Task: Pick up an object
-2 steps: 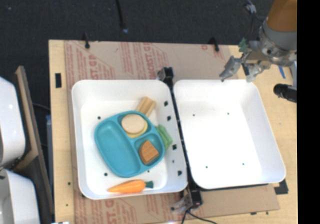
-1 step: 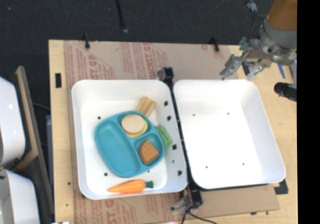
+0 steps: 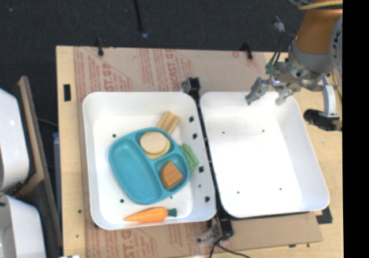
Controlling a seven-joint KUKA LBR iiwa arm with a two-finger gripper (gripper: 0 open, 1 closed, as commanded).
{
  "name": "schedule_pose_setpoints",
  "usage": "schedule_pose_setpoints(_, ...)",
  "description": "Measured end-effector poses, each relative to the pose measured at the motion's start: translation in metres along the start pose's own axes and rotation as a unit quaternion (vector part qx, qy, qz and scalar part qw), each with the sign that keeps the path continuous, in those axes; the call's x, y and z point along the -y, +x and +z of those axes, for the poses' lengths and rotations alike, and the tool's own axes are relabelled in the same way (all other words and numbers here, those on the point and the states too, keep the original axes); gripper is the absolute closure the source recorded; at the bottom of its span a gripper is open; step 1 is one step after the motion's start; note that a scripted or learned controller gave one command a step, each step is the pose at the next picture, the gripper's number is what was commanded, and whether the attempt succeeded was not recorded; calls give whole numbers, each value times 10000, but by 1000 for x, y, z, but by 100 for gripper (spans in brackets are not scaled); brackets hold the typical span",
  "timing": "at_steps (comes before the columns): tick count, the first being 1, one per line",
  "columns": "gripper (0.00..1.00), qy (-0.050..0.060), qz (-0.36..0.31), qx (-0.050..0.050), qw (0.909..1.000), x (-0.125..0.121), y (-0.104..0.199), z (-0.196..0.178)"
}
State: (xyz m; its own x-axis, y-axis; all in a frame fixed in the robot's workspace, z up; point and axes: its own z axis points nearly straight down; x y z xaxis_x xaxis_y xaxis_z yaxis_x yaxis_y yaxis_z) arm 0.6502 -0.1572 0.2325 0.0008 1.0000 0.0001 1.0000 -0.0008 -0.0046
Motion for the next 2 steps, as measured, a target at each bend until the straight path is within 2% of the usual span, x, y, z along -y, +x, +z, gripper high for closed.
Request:
schedule_pose_setpoints(1,0,-2,1,-1,10000,8,-4,58)
schedule_pose_setpoints(2,0,-5,-1,-2,10000,8,5,111)
